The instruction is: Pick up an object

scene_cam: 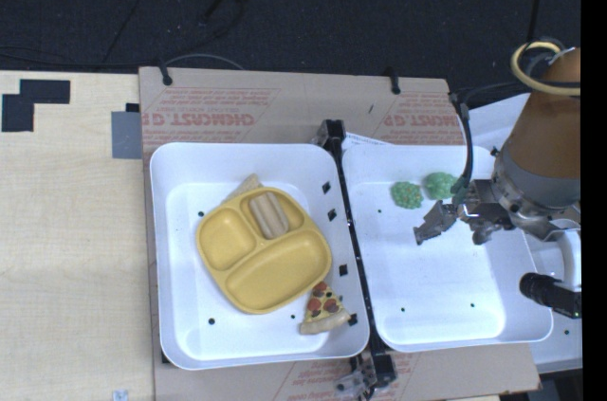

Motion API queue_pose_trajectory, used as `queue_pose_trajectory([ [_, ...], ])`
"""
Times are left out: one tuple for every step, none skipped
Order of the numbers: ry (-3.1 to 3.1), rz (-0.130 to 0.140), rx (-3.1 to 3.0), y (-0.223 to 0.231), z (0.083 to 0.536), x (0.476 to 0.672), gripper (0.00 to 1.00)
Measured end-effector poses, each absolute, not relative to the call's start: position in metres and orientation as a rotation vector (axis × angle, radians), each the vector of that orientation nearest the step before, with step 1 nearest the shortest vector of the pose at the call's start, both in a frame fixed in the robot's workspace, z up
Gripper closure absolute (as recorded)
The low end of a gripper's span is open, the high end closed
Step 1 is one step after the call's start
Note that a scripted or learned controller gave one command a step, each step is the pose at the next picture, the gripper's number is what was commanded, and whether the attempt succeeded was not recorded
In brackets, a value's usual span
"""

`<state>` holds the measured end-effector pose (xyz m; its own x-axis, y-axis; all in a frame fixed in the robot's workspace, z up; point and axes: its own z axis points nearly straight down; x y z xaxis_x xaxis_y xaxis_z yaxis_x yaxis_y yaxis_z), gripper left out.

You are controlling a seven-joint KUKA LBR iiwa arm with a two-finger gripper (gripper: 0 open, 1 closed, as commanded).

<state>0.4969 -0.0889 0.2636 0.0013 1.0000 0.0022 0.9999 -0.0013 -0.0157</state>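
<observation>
The gripper hovers over the right bin, jaws spread apart and holding nothing. Two green lumps lie just beyond the jaws toward the bin's far wall, side by side, closest of anything to pick.

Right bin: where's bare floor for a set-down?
Right bin: bare floor across the front half, below the gripper, and along the divider side. The back is crowded by two green pieces and the gripper. Left bin: yellow tray and pizza slice leave only edge strips.
</observation>
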Motion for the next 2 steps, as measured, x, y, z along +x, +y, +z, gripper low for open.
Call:
queue_pose_trajectory([
  [-2.219,0.004,-2.218,-0.089,0.269,0.499,0.00],
  [-2.214,0.009,-2.217,-0.098,0.216,0.493,0.00],
])
